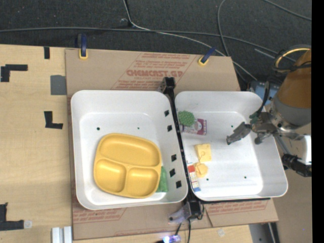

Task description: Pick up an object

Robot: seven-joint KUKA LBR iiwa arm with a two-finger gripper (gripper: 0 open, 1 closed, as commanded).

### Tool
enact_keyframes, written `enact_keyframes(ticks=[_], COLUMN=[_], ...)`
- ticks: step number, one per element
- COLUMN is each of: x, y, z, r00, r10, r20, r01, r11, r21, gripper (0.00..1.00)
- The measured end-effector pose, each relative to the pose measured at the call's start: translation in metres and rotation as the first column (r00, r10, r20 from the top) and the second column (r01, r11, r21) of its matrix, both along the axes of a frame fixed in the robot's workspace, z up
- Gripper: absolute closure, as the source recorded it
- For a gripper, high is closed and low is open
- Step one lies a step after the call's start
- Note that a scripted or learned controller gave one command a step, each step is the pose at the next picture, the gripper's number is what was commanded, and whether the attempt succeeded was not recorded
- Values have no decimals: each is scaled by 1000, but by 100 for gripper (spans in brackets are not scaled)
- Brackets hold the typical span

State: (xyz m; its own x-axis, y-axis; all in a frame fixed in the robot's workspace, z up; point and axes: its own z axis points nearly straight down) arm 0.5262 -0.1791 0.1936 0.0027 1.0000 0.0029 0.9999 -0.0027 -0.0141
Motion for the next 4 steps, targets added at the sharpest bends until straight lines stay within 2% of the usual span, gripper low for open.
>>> enact_keyframes(ticks=[1,2,3,4], x=[3,-2,-5,-5], y=[0,-8,0,1], z=[7,-43,-90,-109], r00=[1000,1000,1000,1000], r10=[4,2,4,3], r20=[12,8,8,14], r01=[-4,-2,-4,-3], r11=[1000,1000,1000,1000], r21=[-3,-3,-2,-5], gripper=[0,0,0,0])
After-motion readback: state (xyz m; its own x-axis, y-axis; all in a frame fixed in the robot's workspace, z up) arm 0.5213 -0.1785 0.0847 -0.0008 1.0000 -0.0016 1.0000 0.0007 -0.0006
